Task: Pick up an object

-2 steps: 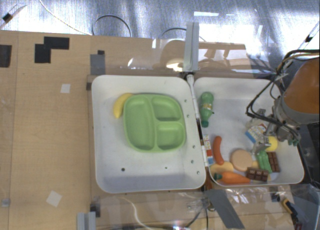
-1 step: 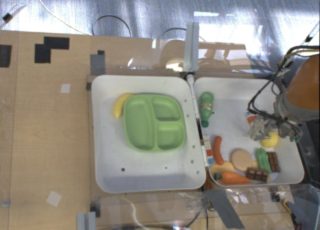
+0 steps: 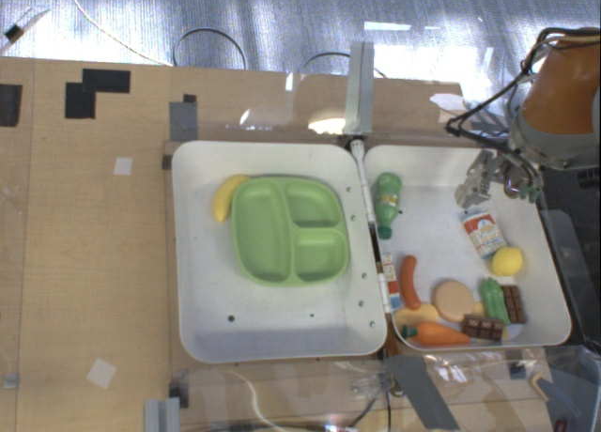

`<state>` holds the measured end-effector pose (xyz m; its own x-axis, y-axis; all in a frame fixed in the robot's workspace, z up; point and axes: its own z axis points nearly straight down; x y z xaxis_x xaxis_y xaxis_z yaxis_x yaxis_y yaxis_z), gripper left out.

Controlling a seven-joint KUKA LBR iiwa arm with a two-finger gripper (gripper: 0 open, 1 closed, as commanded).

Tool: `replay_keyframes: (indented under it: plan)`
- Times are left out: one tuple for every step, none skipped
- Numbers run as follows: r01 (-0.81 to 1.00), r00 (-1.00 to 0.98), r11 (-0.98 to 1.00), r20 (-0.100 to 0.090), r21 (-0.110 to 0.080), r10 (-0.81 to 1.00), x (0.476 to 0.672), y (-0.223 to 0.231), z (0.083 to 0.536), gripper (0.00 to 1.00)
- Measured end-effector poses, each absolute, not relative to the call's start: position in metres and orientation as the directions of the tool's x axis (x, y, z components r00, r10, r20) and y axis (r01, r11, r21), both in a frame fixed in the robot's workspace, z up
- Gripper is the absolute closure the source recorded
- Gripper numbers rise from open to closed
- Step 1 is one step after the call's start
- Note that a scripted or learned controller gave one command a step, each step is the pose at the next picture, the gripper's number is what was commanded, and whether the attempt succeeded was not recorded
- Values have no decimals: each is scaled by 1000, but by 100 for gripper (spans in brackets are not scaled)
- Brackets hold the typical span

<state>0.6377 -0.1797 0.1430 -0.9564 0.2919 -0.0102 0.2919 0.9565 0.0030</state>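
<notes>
My gripper (image 3: 476,193) hangs over the back right part of the right bin (image 3: 427,233), open with nothing between its fingers. Just below it lies a small white and red carton (image 3: 482,232), with a yellow lemon (image 3: 507,261) beside that. A green bottle (image 3: 386,201) lies near the bin's left wall. Along the front are a red sausage (image 3: 409,280), a round tan bun (image 3: 454,300), an orange carrot (image 3: 438,333), a green vegetable (image 3: 492,295) and two chocolate bars (image 3: 513,303).
The left bin (image 3: 216,308) holds a green divided plate (image 3: 288,230) and a banana (image 3: 225,197) at the plate's back left. A metal divider (image 3: 371,233) separates the bins. The grey arm with its orange band (image 3: 563,92) comes in from the upper right.
</notes>
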Motion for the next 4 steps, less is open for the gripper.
replay_keyframes:
  plan:
    - [294,-956,956,-8,2,294,637,-181,142,0]
    - [414,-910,910,-11,3,414,591,-205,88,0]
    - [469,-883,883,-10,5,469,633,-180,87,0]
    - [465,-885,886,-21,7,465,637,-180,101,100]
